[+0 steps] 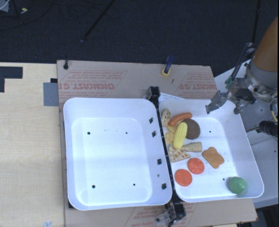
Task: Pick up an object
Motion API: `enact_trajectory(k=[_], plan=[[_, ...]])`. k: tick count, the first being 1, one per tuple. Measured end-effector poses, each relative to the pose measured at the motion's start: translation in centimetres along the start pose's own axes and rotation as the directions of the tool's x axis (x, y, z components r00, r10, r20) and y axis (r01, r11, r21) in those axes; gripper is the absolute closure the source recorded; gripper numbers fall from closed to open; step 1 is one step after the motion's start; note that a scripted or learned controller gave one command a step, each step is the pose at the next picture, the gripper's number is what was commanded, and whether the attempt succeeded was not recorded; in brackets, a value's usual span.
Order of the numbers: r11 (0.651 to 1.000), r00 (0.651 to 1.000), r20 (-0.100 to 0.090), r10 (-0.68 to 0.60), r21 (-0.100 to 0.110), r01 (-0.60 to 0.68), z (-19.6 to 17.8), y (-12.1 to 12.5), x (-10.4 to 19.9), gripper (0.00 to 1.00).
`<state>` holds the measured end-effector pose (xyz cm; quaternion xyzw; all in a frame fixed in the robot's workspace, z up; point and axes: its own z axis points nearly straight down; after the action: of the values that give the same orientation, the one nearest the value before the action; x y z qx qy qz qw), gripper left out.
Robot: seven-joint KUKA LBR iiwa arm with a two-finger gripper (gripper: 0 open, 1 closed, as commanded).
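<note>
The right bin (253, 174) holds several toy foods. A red sausage (179, 118), a yellow corn cob (180, 135) and a brown round patty (193, 129) crowd its back left. Nearer the front lie a waffle piece (178, 154), a toast slice (213, 157), two red-orange discs (195, 165) (183, 177) and a green ball (237, 185). My gripper (222, 110) hangs over the bin's back right edge, above and to the right of the patty. It is open, with nothing between its fingers.
The left bin (70, 150) sits beside the right one on a cardboard sheet (106, 79). A black clip (153, 92) stands at the back where the bins meet. A yellow-and-blue clamp (167, 66) grips the cardboard's back edge.
</note>
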<state>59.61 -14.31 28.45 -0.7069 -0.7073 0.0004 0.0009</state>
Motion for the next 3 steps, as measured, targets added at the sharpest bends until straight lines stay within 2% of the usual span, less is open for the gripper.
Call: enact_trajectory(k=[1,2,3], plan=[[1.0,1.0,-0.004,0.002,0.014,-0.002,13.0,-6.9,-0.1,0.0],[1.0,1.0,0.001,-0.002,-0.004,0.002,19.5,-0.1,3.4,0.0],[1.0,1.0,0.0,-0.005,-0.01,0.005,9.1,5.1,9.8,0.0]])
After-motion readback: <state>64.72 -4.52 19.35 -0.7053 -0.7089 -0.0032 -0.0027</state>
